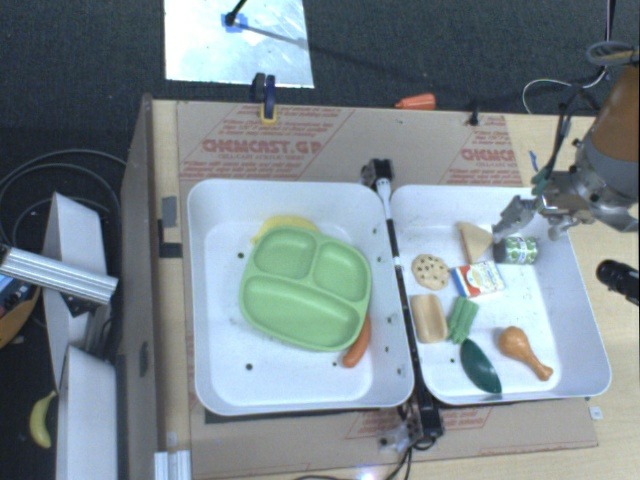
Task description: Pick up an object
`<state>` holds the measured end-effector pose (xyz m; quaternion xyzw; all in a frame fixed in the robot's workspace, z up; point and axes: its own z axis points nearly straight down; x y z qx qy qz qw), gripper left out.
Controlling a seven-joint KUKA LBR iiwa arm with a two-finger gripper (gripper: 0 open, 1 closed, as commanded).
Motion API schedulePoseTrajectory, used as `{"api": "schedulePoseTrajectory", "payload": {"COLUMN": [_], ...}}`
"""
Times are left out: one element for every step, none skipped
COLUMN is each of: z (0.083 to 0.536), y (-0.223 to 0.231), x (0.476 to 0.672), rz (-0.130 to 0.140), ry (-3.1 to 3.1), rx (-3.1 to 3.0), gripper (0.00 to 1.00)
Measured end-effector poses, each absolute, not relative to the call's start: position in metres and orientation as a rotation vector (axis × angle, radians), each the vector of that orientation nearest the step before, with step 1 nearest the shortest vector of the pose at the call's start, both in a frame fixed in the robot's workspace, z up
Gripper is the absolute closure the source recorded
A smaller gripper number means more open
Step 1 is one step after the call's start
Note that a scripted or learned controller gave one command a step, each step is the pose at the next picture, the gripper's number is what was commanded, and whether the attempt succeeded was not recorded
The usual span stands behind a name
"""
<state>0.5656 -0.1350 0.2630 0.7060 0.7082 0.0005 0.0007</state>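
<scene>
Camera view, metal jaws' spread unclear above small green can (519,251), divided green plastic tray (305,288) leftward.

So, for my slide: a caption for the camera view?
Tool above the right bin's toy food; green tray in the left bin.

Two shallow white plastic bins (230,268), smooth, slight gloss. Green sectioned plastic tray (305,288): matt. Printed brown cardboard sheet (300,143) underneath, dull. Grey metal gripper (522,218), satin. Dark green plastic leaf (481,366): glossy.
</scene>
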Motion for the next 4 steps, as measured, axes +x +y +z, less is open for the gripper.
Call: {"api": "schedulePoseTrajectory", "payload": {"z": [0.183,0.138,0.082,0.095], "y": [-0.153,-0.15,-0.188,-0.185], "x": [0.562,0.517,0.485,0.488], "rz": [-0.005,-0.004,0.0,0.006], "ry": [2.224,2.224,2.216,2.222], "rx": [2.224,2.225,2.227,2.218], "gripper": [0.0,0.0,0.0,1.0]}}
